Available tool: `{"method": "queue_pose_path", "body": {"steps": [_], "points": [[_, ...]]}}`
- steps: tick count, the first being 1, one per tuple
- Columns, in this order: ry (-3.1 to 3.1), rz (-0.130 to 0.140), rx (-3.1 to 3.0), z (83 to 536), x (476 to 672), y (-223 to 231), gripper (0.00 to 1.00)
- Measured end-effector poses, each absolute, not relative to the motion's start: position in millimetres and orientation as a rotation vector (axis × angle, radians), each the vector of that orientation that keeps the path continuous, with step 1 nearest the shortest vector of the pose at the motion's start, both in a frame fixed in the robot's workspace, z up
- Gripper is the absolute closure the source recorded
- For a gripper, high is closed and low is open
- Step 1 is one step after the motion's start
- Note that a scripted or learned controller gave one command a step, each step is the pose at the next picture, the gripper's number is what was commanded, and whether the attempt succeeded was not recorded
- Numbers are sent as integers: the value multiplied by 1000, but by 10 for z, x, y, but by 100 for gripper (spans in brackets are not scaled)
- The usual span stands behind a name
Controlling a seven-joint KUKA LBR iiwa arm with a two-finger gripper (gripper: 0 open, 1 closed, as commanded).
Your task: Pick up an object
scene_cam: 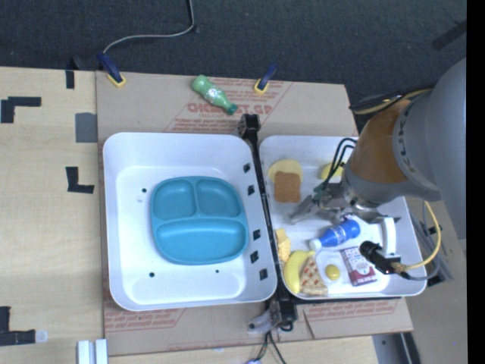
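Red lettering on the cardboard sheet (220,112) is too blurred to read.

Even bright overhead light, soft shadows, slightly blurry

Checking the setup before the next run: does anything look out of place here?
Yes. A green bottle lies on its side on the cardboard behind the left bin, outside both bins, while the other small items sit in the right bin.
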State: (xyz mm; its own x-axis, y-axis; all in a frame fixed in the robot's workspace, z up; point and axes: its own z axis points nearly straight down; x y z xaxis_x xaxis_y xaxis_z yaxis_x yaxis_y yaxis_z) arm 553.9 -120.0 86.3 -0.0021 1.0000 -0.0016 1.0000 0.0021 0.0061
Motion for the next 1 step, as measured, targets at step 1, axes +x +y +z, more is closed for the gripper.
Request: {"method": "queue_pose_path", "body": {"steps": [1], "points": [[2223, -1, 2220, 909, 6114, -974, 0]]}}
